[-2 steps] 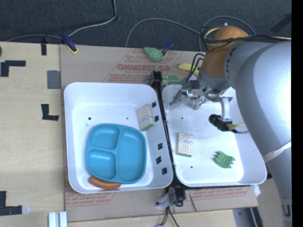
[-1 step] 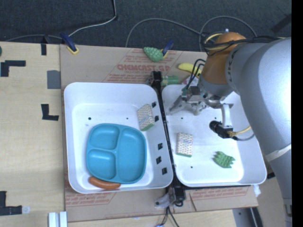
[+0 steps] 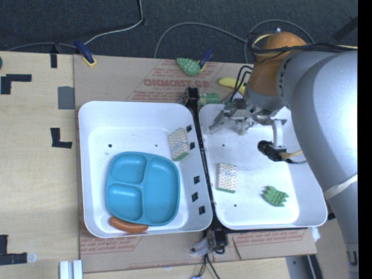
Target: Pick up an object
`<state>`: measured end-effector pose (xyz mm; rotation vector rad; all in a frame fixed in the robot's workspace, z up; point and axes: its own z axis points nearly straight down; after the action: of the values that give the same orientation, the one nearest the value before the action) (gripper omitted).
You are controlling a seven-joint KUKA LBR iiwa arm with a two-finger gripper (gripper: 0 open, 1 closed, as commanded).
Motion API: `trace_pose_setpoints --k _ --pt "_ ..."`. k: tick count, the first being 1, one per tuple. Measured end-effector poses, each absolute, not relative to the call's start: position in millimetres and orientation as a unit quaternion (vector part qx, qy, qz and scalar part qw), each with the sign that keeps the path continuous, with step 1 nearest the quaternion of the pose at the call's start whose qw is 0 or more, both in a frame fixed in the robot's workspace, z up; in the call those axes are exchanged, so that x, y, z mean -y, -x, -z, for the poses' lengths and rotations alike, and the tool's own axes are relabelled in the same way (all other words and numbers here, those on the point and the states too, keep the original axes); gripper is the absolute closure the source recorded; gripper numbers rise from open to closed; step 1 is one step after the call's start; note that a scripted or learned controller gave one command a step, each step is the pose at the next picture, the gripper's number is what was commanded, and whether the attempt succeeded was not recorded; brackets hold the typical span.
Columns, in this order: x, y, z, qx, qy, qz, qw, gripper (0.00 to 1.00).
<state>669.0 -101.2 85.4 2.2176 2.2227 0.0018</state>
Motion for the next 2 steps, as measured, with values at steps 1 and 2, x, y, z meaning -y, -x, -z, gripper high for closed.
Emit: trace_pose_setpoints --k 1,2 --pt "97.8 -668.7 -85.3 -0.708 -0.707 0.0002 0.001 0.00" --pt "99.4 -655.6 -85.7 -0.708 -0.707 0.0000 0.002 0.00"
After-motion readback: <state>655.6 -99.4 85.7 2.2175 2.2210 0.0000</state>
